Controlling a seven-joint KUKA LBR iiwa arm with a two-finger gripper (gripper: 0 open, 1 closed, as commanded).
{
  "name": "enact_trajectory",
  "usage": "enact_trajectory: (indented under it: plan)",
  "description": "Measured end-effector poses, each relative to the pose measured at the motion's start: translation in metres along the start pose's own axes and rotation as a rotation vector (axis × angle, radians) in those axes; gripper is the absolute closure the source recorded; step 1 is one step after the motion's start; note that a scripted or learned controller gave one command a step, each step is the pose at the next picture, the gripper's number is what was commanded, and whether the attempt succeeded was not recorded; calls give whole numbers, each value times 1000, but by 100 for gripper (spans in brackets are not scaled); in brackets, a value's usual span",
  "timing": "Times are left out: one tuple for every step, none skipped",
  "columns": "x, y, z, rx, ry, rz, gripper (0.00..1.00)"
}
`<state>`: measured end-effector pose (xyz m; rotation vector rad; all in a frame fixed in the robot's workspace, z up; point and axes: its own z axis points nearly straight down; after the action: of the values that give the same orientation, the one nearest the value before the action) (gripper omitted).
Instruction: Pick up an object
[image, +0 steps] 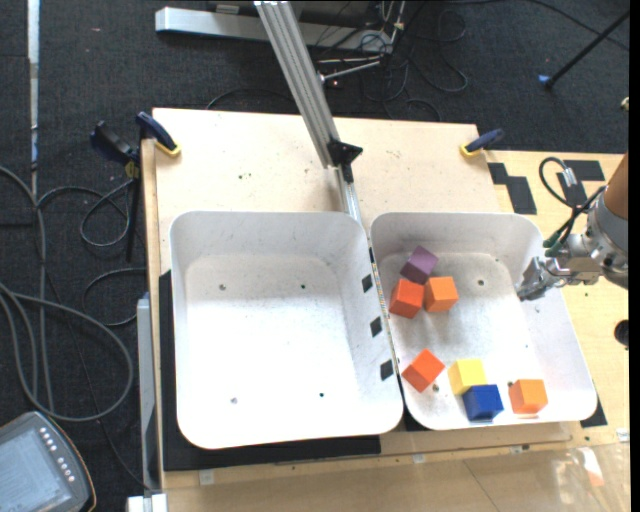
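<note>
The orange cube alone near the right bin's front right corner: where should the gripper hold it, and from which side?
Probably from straight above, fingers closing on two opposite side faces of the small orange cube. Its flat sides stand free: the blue cube lies apart on its left. The white right bin's sloping wall is close, so a sideways approach looks cramped for the gripper.

A single fixed camera looks down at a slant from above the front of the surface (260, 160), far enough back to take in both white bins (270, 330), the surface's clamped far corners and dark floor (70, 90) around.
</note>
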<state>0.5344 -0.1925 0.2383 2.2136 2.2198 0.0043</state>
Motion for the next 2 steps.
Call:
enact_trajectory:
  plan:
    - [53,22,-2,4,3,-6,100]
    - [110,28,8,7,5,-6,100]
